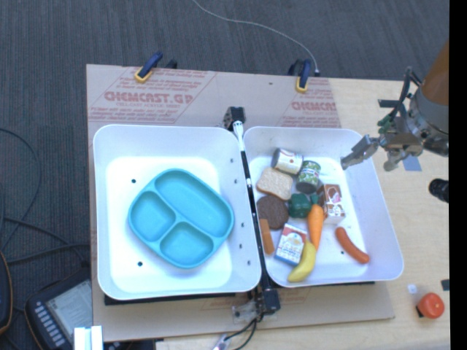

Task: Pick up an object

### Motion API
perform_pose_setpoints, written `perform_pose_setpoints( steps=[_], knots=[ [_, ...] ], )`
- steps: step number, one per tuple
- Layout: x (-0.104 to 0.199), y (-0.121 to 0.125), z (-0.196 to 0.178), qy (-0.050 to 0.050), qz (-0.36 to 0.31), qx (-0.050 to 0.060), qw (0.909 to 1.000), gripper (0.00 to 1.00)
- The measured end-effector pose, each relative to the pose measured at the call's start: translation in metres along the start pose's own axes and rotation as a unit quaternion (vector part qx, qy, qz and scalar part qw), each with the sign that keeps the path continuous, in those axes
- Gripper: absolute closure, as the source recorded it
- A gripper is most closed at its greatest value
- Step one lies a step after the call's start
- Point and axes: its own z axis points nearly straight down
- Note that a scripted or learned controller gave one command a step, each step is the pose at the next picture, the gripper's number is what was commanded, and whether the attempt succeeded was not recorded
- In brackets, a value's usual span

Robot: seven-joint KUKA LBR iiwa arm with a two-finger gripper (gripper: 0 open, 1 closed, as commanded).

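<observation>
My pincer (379, 150) hangs empty with its fingers spread over the upper right edge of the right white bin (379, 195). The toy food lies lower left of it (nearest: the small green-labelled can (309, 172)). The orange plastic carrot (315, 226) runs top to bottom.

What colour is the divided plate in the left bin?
Light blue: the divided plate shows it plainly in the camera view.
</observation>
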Motion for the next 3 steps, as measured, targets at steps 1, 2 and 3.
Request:
perform_pose_setpoints(
  steps=[1,2,3],
  knots=[
    [-0.009,0.024,0.143,0.001,0.0,0.001,1.0,0.0],
    [0.031,-0.001,0.179,-0.004,0.001,-0.006,1.0,0.0],
    [0.03,0.0,0.169,-0.005,0.001,-0.006,1.0,1.0]
  ],
)
